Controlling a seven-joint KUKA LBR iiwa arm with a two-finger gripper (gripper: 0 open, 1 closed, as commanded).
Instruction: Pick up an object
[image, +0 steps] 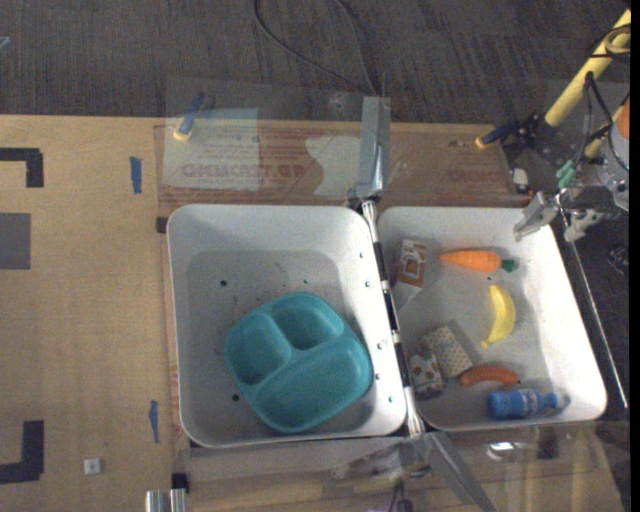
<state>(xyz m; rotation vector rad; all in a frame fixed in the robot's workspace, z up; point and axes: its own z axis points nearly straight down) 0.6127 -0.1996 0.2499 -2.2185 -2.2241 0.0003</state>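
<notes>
Two pincer fingers stand apart, holding nothing, above the right bin's far corner.

You see the right white bin just below the pincer and the left white bin well to its left. Far left of it, blue tape strips lie on the tabletop. A black cable lies up and left of it.

We see a tan wooden bench with black corner marks and blue tape left of the gripper; dark carpet beyond it
</notes>
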